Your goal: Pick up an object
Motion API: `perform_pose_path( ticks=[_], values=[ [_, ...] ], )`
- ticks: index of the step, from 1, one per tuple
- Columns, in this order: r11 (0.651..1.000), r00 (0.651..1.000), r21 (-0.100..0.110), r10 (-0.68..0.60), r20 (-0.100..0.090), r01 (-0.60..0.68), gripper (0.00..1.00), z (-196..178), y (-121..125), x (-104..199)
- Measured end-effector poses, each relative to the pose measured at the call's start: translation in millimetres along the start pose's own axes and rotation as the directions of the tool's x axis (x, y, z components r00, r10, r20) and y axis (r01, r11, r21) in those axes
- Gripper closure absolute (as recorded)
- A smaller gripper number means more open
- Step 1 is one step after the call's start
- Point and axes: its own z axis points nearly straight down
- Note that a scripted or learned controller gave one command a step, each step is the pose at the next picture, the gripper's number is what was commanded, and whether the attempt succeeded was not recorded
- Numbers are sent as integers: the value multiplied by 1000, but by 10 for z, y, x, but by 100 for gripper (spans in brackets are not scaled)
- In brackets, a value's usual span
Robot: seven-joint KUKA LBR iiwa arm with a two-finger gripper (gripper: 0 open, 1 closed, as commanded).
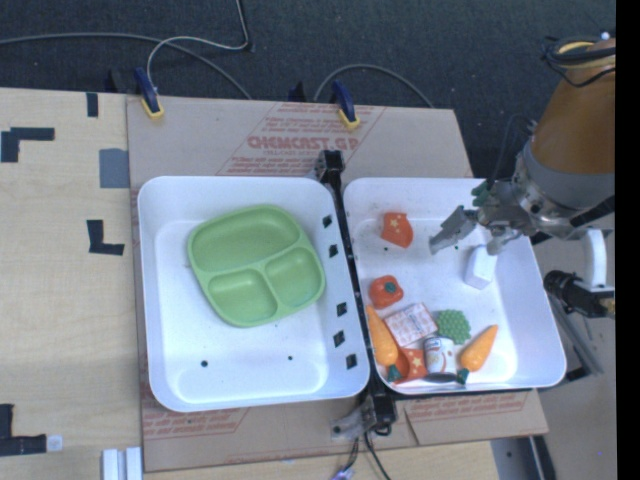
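Clustered at the near edge of the right bin (pixel 520 298) are two carrots (pixel 380 336) (pixel 478 348), a small can (pixel 436 353), a printed packet (pixel 410 323) and a green knobbly piece (pixel 452 323), most of them touching or overlapping. Farther back lie an orange-red pepper-like item (pixel 387 291) and an orange wedge (pixel 397 229), each well apart from the cluster. The left bin (pixel 160 268) holds a green divided plate (pixel 258 263).

The gripper (pixel 470 240) hangs over the right bin's far right portion, fingers spread wide with nothing between them. A white block (pixel 480 268) sits just beside one fingertip; whether they touch cannot be determined from this angle.

Hazards: a descent here may close on bare bin floor or clip the block's edge and push it aside. Targeting the cluster risks pinching two items together.
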Motion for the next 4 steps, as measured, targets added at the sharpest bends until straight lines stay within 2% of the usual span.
perform_pose_path(
  ticks=[1,2,3,4],
  values=[
    [1000,1000,4,0,0,0,0,1020,703,148],
    [1000,1000,2,0,0,0,0,1584,1310,209],
    [1000,1000,-4,0,3,0,0,1816,1322,208],
    [1000,1000,-3,-2,3,2,100,1718,1323,212]
  ],
)
